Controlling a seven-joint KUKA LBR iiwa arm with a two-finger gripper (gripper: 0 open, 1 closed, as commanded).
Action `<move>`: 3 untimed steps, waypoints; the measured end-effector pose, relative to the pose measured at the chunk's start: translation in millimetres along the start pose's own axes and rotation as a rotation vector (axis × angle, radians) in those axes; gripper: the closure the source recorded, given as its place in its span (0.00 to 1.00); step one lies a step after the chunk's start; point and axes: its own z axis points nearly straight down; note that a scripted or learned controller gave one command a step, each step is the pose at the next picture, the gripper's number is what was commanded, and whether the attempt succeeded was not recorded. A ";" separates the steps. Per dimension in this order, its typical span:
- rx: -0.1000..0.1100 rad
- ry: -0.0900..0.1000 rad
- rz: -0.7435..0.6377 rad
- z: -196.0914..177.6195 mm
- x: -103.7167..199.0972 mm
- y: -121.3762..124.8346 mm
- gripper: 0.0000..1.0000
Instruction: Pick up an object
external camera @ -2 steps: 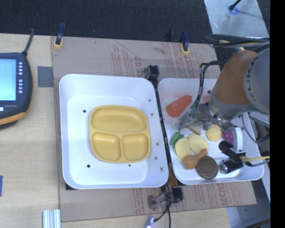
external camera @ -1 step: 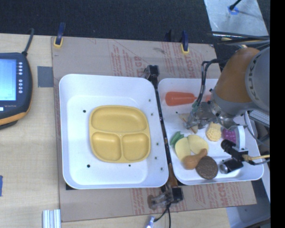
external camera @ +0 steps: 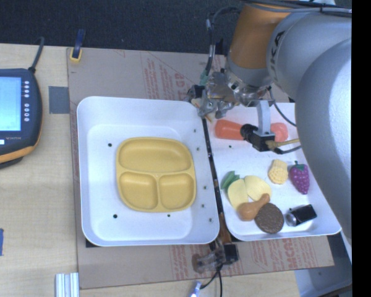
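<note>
left bin (external camera: 93,166) holds a yellow tray (external camera: 155,173); right bin (external camera: 321,224) holds toy food (external camera: 253,193); gripper (external camera: 213,107) state unclear.

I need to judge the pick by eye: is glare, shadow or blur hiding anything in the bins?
Camera view: even light, white bins bright but not blown out; yellow tray sharp with soft shadow; toy food is legible; the grey arm is large and slightly soft, covering the right bin's far corner; gripper is cluttered, its detail hard to read.

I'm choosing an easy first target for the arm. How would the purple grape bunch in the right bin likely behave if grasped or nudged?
The grape bunch looks like moulded plastic, so probably stiff and light. Its bumpy, tapering shape may slip between fingers. Nudged, it would likely slide into the corn beside it.
</note>
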 end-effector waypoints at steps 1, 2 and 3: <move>0.004 -0.003 0.003 1.3 -0.6 -32.6 1.00; 0.005 -0.003 -0.001 1.7 49.1 -61.3 1.00; 0.005 -0.003 0.003 -2.0 -1.1 -73.9 1.00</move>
